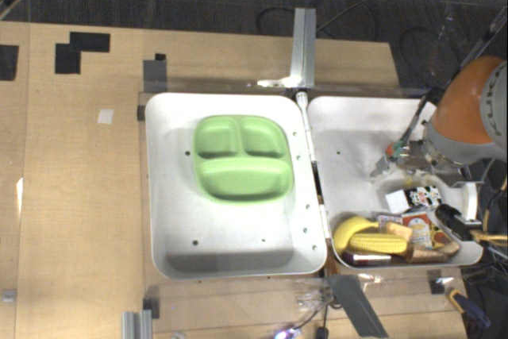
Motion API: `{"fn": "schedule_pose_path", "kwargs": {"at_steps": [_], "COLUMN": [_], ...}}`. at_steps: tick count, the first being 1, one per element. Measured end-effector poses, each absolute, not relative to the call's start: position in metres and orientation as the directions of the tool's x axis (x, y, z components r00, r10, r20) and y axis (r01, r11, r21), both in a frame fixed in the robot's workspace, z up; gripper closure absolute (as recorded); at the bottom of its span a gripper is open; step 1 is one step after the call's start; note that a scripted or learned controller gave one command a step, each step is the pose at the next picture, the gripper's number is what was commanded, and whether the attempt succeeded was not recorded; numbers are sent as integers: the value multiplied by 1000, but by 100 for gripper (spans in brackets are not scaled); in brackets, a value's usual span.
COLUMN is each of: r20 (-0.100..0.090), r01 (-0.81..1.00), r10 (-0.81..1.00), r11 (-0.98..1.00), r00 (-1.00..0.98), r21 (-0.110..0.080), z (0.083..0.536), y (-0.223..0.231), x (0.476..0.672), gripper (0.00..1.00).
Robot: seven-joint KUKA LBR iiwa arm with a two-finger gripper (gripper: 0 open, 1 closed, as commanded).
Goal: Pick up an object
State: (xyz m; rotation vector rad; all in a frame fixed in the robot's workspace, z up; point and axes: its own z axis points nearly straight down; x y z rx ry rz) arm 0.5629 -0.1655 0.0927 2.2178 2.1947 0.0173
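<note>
On the wooden bench (79, 194), the arm (468, 111) leans over the right bin (349, 131); gripper (394, 159) state seemingly unclear, cannot tell.

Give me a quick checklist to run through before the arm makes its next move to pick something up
1. Gripper over the right bin: ok, above its bare floor.
2. Fingers around an object: not ok, nothing seen between them.
3. Gripper above the target pile: not ok, the banana and corn cob lie nearer the front wall.
4. Objects separated for a clean grasp: not ok, they are heaped with packets against the front edge.
5. Green tray out of the way: ok, it sits in the left bin.
</note>
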Motion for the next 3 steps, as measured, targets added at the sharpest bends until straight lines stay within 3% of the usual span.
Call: {"fn": "schedule_pose_path", "kwargs": {"at_steps": [1, 2, 3], "r20": [-2, -2, -2], "r01": [999, 998, 998], "r10": [999, 998, 998], "r11": [49, 59, 59], "r00": [-49, -59, -59], "r21": [15, 17, 17], "z": [88, 98, 98], "y": [-146, -144, -144], "x": [640, 643, 643], "gripper": [0, 100, 0]}}
